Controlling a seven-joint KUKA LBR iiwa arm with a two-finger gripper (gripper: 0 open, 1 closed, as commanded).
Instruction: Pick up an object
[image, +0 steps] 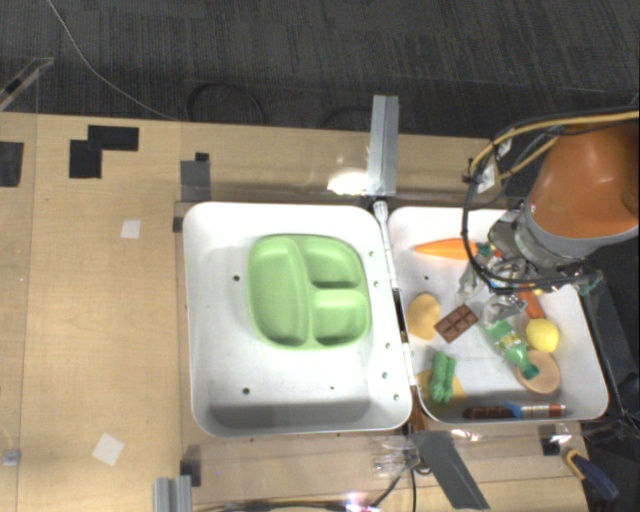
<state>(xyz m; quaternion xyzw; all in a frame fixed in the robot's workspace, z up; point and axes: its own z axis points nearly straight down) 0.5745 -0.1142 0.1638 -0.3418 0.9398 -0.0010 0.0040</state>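
Bench (90, 330): a pale wood-grain surface is spanning the lower part of the view, carrying black rectangular markers at its upper left, small pale squares of tape and a faint seam running top to bottom. Behind it a dark ribbed floor mat (250, 50) is lying across the top, with a thin cable trailing over it.

Left shallow white plastic bin (215, 400): it is sitting near the bench's centre and holding a light green divided plastic tray (305, 290) with three compartments, lying flat.

Right shallow white plastic bin (590, 395): it is standing just beside the left one, a grey metal bracket (384, 145) rising at the seam between them. Its contents are lying loosely together: an orange plastic carrot (440, 248) near the far wall; a pale yellow rounded lump (423, 315) by the left wall; a brown chocolate-bar square (457, 322) just beside it; a yellow-and-green toy corn piece (440, 380) near the front; a translucent green bottle-like item (508, 340); a yellow lemon-shaped ball (542, 335); a tan wooden disc (540, 375); and a dark marker pen with a red end (510, 410) along the front wall.

Grey arm with orange band (590, 185): it is reaching in from the right and hanging over the right bin's middle. Its two-finger gripper (497, 292) is sitting low among cables, above the chocolate square and green item; whether it is spread or closed, or has hold of anything, cannot be told.
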